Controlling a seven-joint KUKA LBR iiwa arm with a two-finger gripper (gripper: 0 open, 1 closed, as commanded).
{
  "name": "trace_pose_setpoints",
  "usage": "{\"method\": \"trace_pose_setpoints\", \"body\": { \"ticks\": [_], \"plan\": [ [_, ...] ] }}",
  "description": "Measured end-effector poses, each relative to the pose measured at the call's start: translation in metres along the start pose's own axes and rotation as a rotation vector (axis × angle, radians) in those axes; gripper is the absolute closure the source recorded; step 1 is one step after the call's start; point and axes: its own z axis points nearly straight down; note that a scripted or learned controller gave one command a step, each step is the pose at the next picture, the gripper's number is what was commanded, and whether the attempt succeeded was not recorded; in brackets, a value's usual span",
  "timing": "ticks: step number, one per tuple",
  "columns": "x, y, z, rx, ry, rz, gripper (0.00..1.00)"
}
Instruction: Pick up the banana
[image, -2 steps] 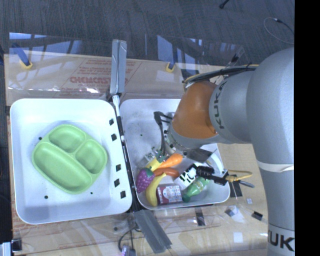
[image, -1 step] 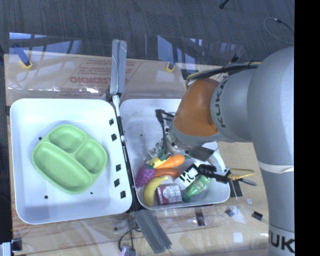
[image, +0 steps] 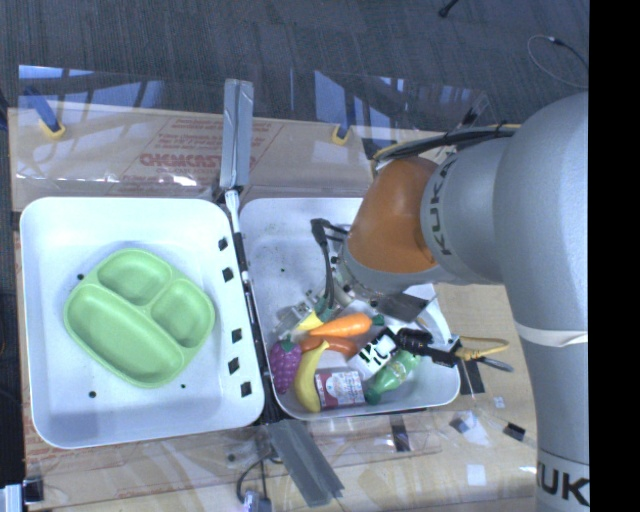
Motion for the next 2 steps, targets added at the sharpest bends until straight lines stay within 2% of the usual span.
{"method": "trace_pose_setpoints", "body": {
  "ticks": [1, 2],
  "plan": [
    [0.011, 0.012, -0.091, -0.002, -0.003, -0.363, 0.0],
    [0.021, 0.013, -0.09, 0.001, 0.001, -0.203, 0.0]
  ]
}}
